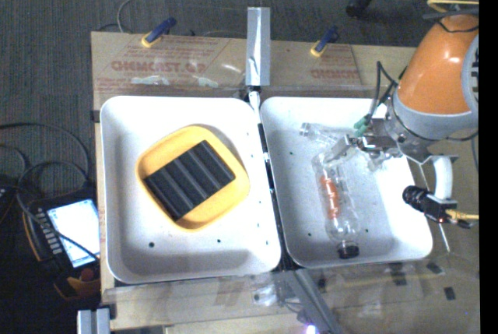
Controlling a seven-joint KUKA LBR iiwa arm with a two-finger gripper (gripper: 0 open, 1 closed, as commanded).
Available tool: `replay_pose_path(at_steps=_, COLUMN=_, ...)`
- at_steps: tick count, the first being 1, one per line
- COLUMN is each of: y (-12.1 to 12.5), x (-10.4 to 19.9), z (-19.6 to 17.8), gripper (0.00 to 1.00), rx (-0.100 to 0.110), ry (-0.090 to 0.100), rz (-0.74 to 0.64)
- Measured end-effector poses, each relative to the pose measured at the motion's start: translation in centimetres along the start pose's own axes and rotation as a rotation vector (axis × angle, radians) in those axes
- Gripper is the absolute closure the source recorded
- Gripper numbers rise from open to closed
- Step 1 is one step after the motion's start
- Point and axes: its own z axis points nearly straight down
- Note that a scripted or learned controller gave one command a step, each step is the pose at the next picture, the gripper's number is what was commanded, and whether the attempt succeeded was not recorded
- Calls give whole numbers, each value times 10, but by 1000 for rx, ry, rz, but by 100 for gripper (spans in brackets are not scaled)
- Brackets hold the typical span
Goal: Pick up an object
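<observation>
- Bottom edge of frame: metal frame parts under the front lip of the desk (pixel 226 60), details too dim to name.
- Lower left of frame: a small lit screen device (pixel 71 227) on the dark floor, beside the left bin.
- Left bin (pixel 124 247), white and shallow, left-centre of frame: holds one yellow tray-like object (pixel 193 176) with a black ribbed insert, lying flat and turned at an angle, roughly mid-bin.
- Right bin (pixel 405 243), white, touching the left bin along the centre seam: holds a clear plastic bottle (pixel 336 196) lying on its side, dark cap toward the bottom edge of the bin, an orange-red patch visible through its wall.
- Crumpled clear plastic (pixel 315 132) near the upper part of the right bin, just beside the bottle's upper end.
- Gripper (pixel 373 142) at the upper right part of the right bin, low over the bottle's upper end; open or closed: cannot tell, outline lost against the clear plastic.
- Arm (pixel 440 75) entering from the right edge of frame, orange band above grey wrist.
- Upper part of frame: cardboard sheet on the desk behind both bins, two blue-and-yellow clamps (pixel 158 32) on its far edge, an upright metal bar (pixel 257 44) at the seam.
- Top of frame: a thin cable on the dark carpet, chair legs at upper right.
</observation>
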Motion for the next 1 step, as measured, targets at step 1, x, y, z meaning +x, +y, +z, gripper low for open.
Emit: replay_pose_path(at_steps=1, y=4, x=-12, z=80, gripper=0, rx=0, ry=0, rz=-81)
